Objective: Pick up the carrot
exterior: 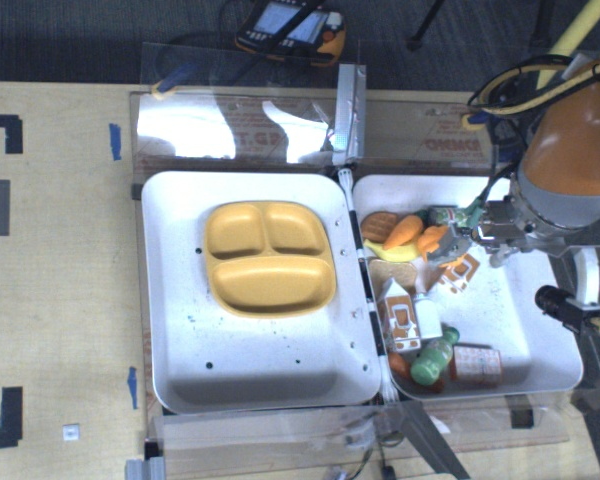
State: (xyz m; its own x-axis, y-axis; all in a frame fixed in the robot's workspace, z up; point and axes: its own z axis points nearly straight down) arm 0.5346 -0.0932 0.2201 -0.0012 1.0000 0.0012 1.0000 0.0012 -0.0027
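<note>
The tapered orange plastic carrot lies in the upper left corner of the right white bin, wedged among a brown bread roll, a yellow banana and a second small orange piece, so a clean grasp looks awkward. The grey two-finger gripper sits just right of this pile, low over it; whether it is wide or closed cannot be told. In the left bin rests a yellow compartment tray

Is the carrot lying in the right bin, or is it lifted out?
In the bin. The carrot lies among other items at the right bin's left side, beside the banana.
</note>
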